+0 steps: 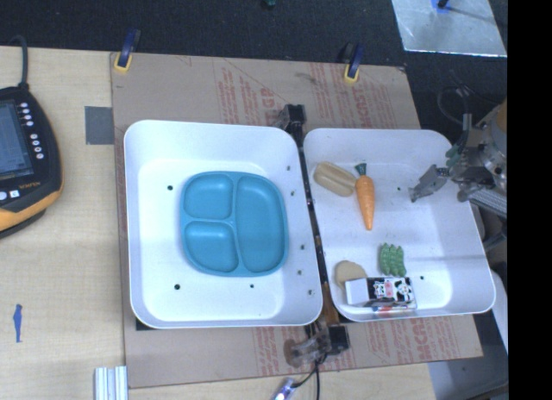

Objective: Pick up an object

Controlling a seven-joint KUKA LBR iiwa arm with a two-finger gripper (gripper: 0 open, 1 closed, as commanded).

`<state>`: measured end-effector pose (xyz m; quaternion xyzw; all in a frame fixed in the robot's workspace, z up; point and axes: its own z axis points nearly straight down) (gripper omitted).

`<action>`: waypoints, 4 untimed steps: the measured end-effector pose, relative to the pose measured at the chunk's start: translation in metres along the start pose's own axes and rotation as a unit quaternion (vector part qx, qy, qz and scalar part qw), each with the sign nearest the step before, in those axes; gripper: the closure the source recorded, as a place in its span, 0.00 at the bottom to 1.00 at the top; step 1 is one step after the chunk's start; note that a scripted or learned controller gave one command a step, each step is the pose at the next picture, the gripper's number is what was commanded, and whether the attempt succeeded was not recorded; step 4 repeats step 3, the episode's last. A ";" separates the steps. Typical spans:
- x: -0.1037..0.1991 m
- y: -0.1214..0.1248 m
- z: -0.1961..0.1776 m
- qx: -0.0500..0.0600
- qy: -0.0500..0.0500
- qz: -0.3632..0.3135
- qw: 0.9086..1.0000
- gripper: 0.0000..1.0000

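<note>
Over at the right edge of the right bin point(448, 290), our gripper point(431, 184) hangs above bare white floor with nothing between its fingers. From this angle we honestly can't tell whether they're spread or pressed together, they're just too small and dark against the wrist.

All the pickable stuff sits in that same bin. The carrot point(366, 201) lies near the middle, lengthwise, with a tan bread roll point(335, 178) just beside it toward the bin's left wall. Down by the near edge we've got a small green bumpy thing point(392, 259), a tan round piece point(349, 271), and a little printed box point(380, 291) touching that piece. The left bin point(147, 217) only carries a blue divided plate point(234, 222).

So we'd say we're at the approach step, nothing grabbed yet. Our guess for the next move: slide toward the left wall until we're over the carrot, line the fingers across its narrow body, then drop. It's got room around it, unlike the crowded near-edge pile.
</note>
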<state>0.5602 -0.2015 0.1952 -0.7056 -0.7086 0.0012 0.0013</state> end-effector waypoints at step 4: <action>0.141 -0.051 0.003 -0.001 0.000 -0.001 1.000 1.00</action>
